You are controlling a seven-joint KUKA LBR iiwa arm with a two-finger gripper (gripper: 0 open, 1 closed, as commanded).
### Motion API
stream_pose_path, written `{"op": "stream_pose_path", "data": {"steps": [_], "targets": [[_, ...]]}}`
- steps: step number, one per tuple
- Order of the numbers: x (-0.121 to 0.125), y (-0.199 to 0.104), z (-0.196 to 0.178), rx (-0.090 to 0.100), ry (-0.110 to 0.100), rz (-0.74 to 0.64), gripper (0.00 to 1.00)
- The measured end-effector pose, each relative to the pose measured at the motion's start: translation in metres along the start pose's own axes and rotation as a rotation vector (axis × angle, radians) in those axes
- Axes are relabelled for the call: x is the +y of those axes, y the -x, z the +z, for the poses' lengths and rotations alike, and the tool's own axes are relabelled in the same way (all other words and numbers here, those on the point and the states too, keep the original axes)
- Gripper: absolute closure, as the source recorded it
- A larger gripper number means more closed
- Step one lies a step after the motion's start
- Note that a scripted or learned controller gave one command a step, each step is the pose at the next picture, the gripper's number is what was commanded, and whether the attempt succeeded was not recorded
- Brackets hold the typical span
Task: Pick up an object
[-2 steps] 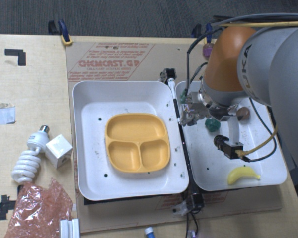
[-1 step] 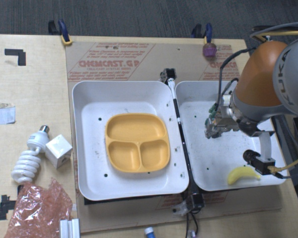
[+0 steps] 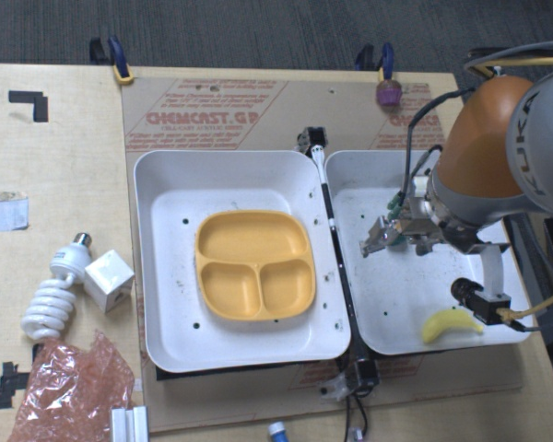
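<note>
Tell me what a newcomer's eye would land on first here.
The yellow divided plate sits in the middle of the left bin and draws the eye first. Next comes the arm with its orange band, reaching over the right bin, where a banana lies by the near wall. A spiral light bulb lies on the bench, left of the bins.

Left bin (image 3: 166,279): yellow divided tray (image 3: 255,265) sits mid-floor; bare white floor all round it, widest along the far wall and the left wall

Right bin (image 3: 373,307): arm (image 3: 484,145) covers the right half from above, gripper (image 3: 378,238) low near the centre. Open floor along the left strip by the shared rim and in the near-left part. Banana (image 3: 452,324) lies in the near right corner, close to the wall, apart from the gripper

Bench left of the bins: light bulb (image 3: 55,293), white cube (image 3: 109,280) and pink bag (image 3: 74,389) crowd together
</note>
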State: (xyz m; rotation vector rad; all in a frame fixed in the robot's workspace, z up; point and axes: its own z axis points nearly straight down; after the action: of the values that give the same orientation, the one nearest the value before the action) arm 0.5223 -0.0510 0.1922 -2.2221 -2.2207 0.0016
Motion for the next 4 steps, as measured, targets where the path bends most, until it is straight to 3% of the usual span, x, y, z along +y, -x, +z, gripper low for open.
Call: {"op": "stream_pose_path", "data": {"steps": [1, 2, 3, 4], "targets": [[0.011, 0.053, 0.1, 0.0, 0.0, 0.002, 0.0], [0.012, 0.054, 0.09, 0.0, 0.003, 0.003, 1.0], [0.012, 0.054, 0.09, 0.0, 0.002, 0.003, 0.0], [-0.045, 0.047, 0.1, 0.001, 0.0, 0.002, 0.0]]}}
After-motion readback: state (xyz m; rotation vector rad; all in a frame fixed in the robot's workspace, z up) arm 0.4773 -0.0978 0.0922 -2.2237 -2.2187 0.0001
